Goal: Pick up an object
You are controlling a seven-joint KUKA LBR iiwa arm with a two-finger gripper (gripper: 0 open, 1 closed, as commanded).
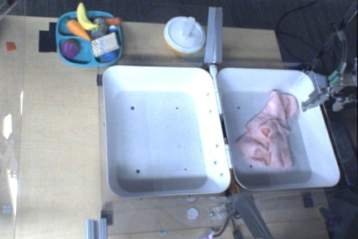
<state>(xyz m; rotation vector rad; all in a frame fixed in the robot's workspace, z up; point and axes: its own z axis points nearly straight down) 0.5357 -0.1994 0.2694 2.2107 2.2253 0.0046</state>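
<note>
A crumpled pink cloth [269, 134] lies in the right white bin [246, 87], spreading from its middle toward the back right corner. The left white bin [156, 131] shows its bare floor. At the right bin's far right rim, grey metal parts of my gripper [324, 95] reach in from the right edge, just right of the cloth's upper end and apart from it. Nothing is seen held there.
A blue divided tray [62, 36] with toy food, a banana and a carrot among it, sits on the bench at the back left. A white lidded cup [184, 35] stands behind the bins. A metal post [213, 36] rises between the bins.
</note>
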